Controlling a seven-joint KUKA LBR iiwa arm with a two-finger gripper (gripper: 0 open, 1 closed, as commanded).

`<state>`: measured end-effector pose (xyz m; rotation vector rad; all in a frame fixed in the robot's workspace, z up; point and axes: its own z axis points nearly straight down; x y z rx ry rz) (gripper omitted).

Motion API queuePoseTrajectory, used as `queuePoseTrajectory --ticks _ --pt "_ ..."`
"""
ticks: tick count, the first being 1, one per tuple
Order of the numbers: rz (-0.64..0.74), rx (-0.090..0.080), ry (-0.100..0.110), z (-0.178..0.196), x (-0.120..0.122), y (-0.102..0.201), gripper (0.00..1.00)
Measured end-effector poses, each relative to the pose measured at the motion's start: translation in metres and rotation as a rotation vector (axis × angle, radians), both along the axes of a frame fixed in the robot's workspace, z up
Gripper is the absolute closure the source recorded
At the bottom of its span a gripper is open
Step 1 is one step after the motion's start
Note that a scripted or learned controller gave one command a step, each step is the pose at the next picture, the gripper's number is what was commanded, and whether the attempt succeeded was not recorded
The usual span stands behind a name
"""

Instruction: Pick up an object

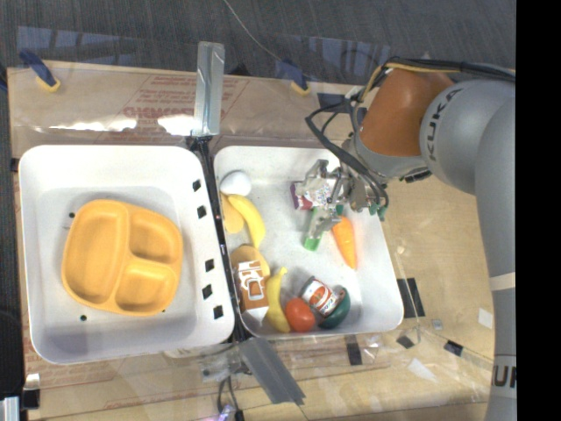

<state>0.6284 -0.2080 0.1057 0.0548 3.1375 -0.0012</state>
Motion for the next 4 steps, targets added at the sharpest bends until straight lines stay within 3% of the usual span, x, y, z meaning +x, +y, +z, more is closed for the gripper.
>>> queuePoseTrajectory --ticks 1,2,3,4 --pt "0.097 -0.004 -0.015 -0.005 -0.035 -0.001 0.0" --pt "0.146 0.002 0.003 -0.014 -0.048 0.03 0.0" --pt "0.152 0.001 0.0 -0.002 -0.046 0.031 1.0" --pt "0.082 -0.004 -0.007 0.093 0.029 -0.001 1.0"
